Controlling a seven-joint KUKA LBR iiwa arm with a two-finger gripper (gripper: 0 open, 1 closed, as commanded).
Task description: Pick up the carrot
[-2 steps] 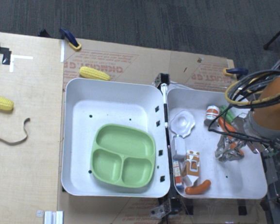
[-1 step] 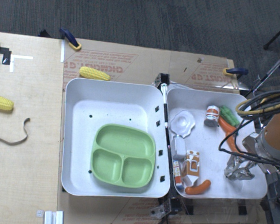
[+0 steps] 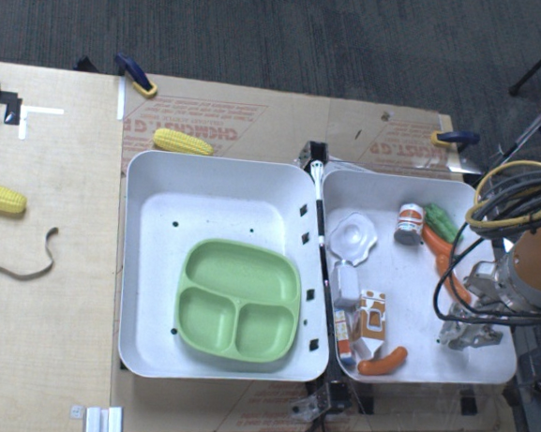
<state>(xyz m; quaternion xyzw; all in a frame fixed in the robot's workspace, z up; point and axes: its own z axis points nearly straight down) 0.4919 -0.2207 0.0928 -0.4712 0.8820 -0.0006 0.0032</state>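
At the right edge of the right bin (image 3: 414, 190), the gripper (image 3: 470, 333) hung low over the bin floor; whether it was open or closed could not be told. The carrot (image 3: 440, 249) lay near the bin's far right side, just beside a green item (image 3: 440, 219) and a small can (image 3: 408, 222) — apparently not yet grasped. Judged step: approach. The next move called for repositioning toward the carrot, clear of the can.
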